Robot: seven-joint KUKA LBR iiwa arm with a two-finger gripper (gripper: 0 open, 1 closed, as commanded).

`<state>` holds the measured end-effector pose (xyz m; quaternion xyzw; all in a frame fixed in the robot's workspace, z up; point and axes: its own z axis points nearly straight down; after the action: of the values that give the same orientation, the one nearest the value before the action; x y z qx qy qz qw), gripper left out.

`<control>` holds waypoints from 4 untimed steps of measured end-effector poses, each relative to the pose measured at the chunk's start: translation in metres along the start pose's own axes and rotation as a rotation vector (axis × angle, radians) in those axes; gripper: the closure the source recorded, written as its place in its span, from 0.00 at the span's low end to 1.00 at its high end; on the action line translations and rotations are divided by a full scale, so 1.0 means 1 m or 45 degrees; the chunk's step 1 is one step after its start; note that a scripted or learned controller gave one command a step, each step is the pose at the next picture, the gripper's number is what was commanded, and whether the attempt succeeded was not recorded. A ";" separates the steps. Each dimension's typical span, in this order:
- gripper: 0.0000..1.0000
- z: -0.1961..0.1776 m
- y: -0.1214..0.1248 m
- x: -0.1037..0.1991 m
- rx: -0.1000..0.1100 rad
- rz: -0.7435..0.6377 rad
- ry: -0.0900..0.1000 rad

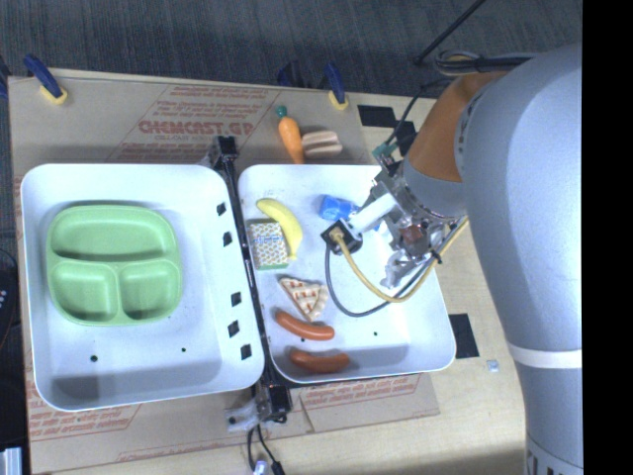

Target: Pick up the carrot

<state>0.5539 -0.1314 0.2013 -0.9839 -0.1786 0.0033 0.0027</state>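
The carrot [289, 137], orange with a green top, lies on the cardboard just beyond the far rim of the right bin [427, 330], outside it. My gripper [401, 263] hangs over the right half of that bin, well to the right of the carrot and nearer the camera. A yellow cable loops below the gripper. The wrist and its fittings hide how the gripper stands, and I see nothing held in it.
A small bun [321, 144] lies right beside the carrot. The right bin holds a banana [282, 221], a blue piece [336, 207], a packet [267, 243], a pizza slice [304, 295] and two sausages [305, 327]. A green divided plate [114, 260] sits in the left bin.
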 end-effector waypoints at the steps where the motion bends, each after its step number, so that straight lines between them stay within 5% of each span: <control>1: 0.00 0.111 -0.022 -0.019 -0.001 -0.037 0.000; 2: 0.00 0.109 0.078 -0.020 -0.002 -0.130 0.003; 3: 0.00 0.109 0.005 0.067 -0.002 -0.189 0.004; 4: 0.00 0.009 -0.025 0.066 -0.002 0.087 0.003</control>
<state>0.6068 -0.0852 0.1917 -0.9894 -0.1449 0.0021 0.0019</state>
